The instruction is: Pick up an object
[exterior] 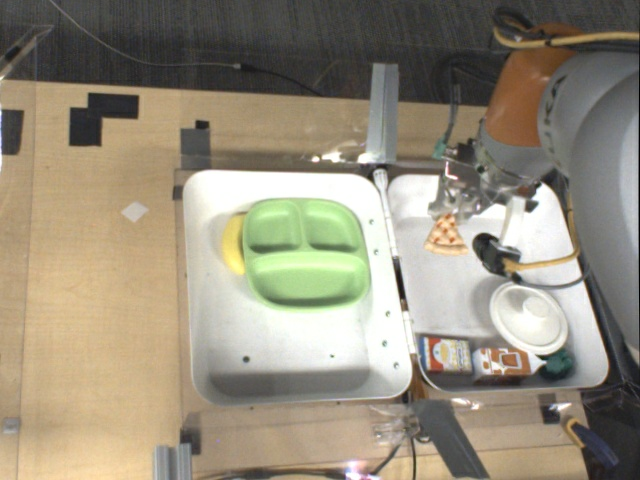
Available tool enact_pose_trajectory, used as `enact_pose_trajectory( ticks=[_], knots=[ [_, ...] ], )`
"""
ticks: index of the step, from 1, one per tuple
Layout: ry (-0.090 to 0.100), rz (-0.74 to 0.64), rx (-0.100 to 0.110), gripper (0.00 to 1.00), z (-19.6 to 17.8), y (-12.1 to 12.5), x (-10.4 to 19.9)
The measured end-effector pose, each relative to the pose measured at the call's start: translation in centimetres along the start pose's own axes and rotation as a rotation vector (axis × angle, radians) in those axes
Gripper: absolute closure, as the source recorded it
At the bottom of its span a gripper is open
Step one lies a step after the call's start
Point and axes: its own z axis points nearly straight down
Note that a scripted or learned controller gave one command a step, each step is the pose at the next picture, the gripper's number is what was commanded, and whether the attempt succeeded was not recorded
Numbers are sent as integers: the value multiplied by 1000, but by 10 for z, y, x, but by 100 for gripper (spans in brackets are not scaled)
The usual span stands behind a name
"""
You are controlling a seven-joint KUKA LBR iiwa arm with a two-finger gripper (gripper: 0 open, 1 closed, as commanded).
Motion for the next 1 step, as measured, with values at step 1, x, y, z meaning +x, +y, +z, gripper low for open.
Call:
enact_pose_trajectory(
  ticks=[1],
  knots=[
    [0,-1,0,100,0,10,11]
  ],
)
